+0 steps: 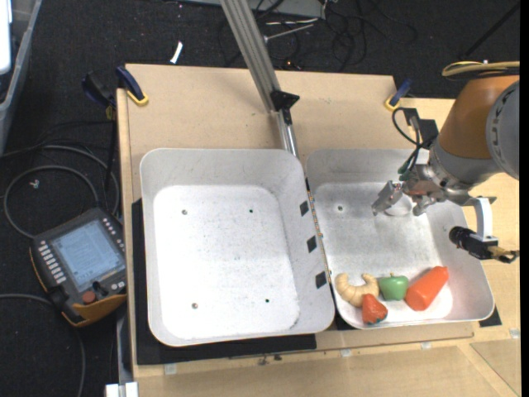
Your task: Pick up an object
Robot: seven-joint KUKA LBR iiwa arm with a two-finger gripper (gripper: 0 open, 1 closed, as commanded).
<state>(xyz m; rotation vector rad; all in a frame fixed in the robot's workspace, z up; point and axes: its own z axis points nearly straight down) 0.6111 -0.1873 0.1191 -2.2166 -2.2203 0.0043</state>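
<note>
Toy food bunched at the near bin edge, below the end effector (400, 198)

Its fingers look spread, holding nothing. Orange carrot (426, 289) looks light, stiff, kinda slippery; I'd pinch across its fat middle

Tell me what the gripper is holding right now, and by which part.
Nothing. The gripper hangs open above bare floor of the right bin, apart from the toy foods at its near edge.

no text, label, brand or number can be read; the pendant (80, 265) screen at left is too blurred.
</note>
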